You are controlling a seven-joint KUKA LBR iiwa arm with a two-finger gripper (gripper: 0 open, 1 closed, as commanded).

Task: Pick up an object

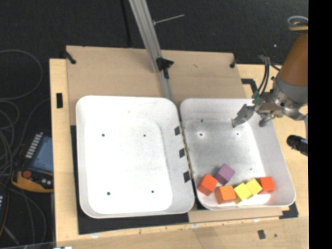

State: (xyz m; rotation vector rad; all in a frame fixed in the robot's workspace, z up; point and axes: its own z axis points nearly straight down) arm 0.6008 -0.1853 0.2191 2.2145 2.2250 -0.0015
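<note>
The grey two-finger claw (252,116) hangs over the right shallow white bin (280,154) with nothing between its fingers; its spread I cannot tell. The small foam blocks, orange (208,183), purple (225,173) and yellow (248,189), lie well below it, untouched: nothing picked yet.

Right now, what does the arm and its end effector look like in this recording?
The arm shows an orange band above a grey wrist section, with dark cables running down its left side. The end effector is grey metal, with slim fingers reaching over the right bin.
</note>
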